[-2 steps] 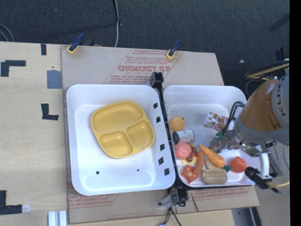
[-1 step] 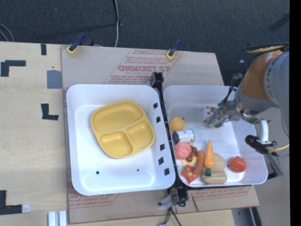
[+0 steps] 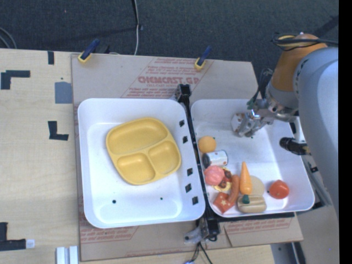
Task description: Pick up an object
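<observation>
The gripper [image 3: 246, 126] is hovering over bare bin floor; its jaws' state cannot be told. The orange [image 3: 207, 144] is sitting nearby, so it should centre over that before descending.

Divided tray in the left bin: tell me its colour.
Yellow; the tray shows clearly in the camera view.

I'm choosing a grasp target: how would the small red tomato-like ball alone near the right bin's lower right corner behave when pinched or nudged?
The small red tomato-like ball looks round and glossy, so it would probably roll if nudged and might slip from a pinch. It lies apart from the pile of toy food, so little would stop it. The right white bin's wall close by would likely catch it.
</observation>
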{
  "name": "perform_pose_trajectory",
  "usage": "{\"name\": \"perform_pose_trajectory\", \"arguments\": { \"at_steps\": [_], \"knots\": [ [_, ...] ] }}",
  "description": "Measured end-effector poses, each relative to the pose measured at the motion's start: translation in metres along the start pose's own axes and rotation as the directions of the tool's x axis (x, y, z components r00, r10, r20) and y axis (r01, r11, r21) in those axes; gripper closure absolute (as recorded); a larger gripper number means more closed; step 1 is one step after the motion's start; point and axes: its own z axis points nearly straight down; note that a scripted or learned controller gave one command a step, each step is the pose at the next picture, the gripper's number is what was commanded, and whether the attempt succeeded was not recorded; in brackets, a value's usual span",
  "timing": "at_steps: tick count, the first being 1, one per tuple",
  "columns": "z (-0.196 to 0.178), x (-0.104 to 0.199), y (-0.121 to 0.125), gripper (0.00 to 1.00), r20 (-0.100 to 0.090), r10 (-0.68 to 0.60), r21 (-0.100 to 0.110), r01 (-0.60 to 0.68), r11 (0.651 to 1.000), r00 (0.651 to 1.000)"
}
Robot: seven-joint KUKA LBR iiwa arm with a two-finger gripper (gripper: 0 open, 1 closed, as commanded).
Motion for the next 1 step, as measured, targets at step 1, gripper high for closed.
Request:
{"name": "perform_pose_trajectory", "arguments": {
  "at_steps": [1],
  "knots": [
    [0.0001,0.0082,-0.0024,0.00,0.016,0.010,-0.011,-0.010,1.000,1.000]
  ]
}}
